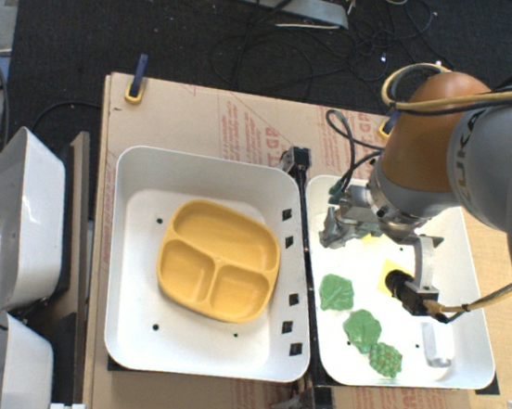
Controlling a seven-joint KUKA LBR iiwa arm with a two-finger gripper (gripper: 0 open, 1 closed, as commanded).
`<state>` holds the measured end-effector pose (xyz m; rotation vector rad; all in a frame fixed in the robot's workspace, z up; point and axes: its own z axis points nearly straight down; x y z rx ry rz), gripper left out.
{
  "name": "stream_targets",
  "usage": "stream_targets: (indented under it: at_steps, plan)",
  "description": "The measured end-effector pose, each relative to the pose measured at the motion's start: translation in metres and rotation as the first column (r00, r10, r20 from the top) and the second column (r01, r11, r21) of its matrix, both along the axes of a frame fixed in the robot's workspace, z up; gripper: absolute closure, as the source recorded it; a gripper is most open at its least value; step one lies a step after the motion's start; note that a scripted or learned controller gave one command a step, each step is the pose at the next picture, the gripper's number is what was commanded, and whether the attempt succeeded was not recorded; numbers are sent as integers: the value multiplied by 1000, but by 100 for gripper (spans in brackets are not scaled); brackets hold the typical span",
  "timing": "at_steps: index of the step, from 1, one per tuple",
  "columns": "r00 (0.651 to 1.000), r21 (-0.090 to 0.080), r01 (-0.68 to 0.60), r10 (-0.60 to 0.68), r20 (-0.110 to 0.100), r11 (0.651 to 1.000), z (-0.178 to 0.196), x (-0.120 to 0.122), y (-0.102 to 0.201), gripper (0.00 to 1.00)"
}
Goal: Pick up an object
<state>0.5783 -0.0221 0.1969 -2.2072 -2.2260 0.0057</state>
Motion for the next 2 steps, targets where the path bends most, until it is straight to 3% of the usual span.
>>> stream_targets:
  at_steps: [2]
  plan:
    - [1000,-1,-1,1,0,1000,-4,-30,105,100]
